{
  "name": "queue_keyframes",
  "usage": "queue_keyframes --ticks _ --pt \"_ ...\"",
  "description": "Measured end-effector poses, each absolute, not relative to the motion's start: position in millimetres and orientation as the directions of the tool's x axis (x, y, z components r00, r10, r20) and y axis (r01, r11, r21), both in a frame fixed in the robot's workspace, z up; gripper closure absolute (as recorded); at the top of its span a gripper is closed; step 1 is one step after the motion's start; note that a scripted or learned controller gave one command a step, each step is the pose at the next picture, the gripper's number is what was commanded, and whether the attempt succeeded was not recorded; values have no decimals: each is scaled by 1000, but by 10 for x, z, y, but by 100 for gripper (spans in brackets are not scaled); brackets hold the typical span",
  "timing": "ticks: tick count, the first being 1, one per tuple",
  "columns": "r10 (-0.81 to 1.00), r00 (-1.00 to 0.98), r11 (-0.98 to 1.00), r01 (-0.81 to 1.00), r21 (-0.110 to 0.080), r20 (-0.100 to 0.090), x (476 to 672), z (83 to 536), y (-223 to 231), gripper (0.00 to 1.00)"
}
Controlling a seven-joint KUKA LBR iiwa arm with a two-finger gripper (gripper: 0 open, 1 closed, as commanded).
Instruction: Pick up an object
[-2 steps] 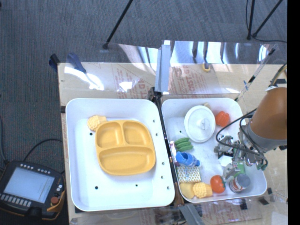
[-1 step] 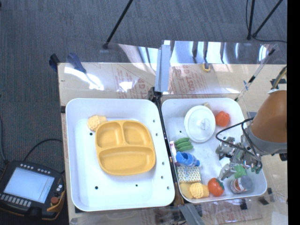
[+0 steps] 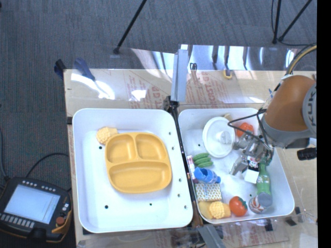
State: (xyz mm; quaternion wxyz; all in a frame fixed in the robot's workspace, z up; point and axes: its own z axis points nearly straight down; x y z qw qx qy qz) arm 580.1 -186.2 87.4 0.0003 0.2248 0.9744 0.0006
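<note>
Grey fingers of the gripper (image 3: 247,158) hang low over the middle of the right bin (image 3: 287,190), the arm (image 3: 289,110) reaching in from the right with its orange band above the wrist. How far the fingers stand apart cannot be told from this slant, and nothing is plainly seen between them.

Several toys lie close around the gripper. A green bottle (image 3: 264,179) stands just to its right and slightly nearer the camera, with a small white block (image 3: 251,176) touching or just beside it. A white round dish (image 3: 219,136) lies just to the gripper's left. An orange-red object (image 3: 245,129) shows behind the fingers, partly hidden by cables. Further left are green pea pods (image 3: 202,160) and a blue toy (image 3: 206,176). Along the bin's near edge sit a patterned square packet (image 3: 208,192), a yellow corn piece (image 3: 218,209), a red tomato (image 3: 238,205) and a small round can (image 3: 257,204).

The left bin (image 3: 85,200) holds a yellow divided plate (image 3: 138,161), with another yellow corn cob (image 3: 106,135) just beside its far left corner.
</note>
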Motion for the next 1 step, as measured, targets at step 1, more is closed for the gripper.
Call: queue_keyframes --ticks 1 --pt "583 -812 812 583 1 3 5416 870 -1855 0"
